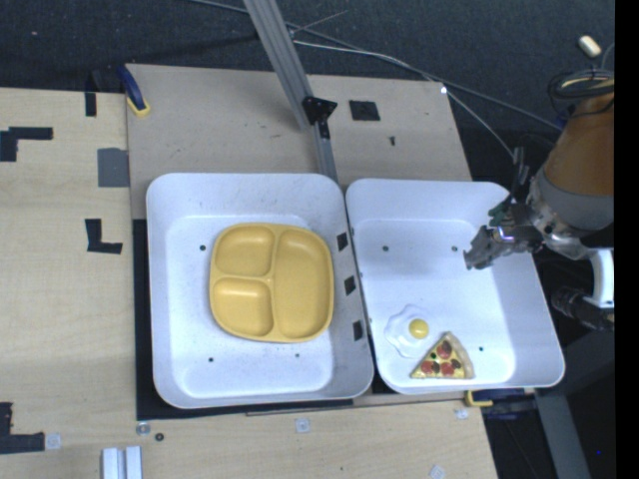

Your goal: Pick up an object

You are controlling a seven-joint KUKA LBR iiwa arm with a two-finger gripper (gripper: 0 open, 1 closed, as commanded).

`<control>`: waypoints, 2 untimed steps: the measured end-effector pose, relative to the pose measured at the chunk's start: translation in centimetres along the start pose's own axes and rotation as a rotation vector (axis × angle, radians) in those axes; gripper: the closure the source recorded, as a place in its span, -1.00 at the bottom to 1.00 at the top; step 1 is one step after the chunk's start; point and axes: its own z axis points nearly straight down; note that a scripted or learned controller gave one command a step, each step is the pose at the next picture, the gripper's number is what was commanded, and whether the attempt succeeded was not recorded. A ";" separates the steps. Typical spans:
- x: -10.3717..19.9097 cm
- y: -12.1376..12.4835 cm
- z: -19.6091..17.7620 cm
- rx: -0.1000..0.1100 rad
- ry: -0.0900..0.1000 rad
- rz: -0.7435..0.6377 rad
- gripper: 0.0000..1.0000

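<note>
Two white bins sit side by side on the table (pixel 250 118). The left bin (pixel 180 267) holds one yellow divided plate (pixel 272 281), with bare floor all around it. The right bin (pixel 439 218) holds two toys: one fried egg (pixel 408 330) and one pizza slice (pixel 444 358), touching or nearly so, near the bin's front edge. The back half of this bin is open. The hand (pixel 481 254) hangs over the bin's right side, well apart from egg and pizza, which lie in front of it and to its left. I cannot tell whether it is released or clenched; nothing shows between its tips
</note>
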 end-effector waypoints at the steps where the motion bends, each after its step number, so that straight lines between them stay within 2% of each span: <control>1: 0.0 0.1 -2.5 0.001 0.000 0.000 1.00; 2: 5.4 0.8 -1.3 0.004 0.002 -0.004 1.00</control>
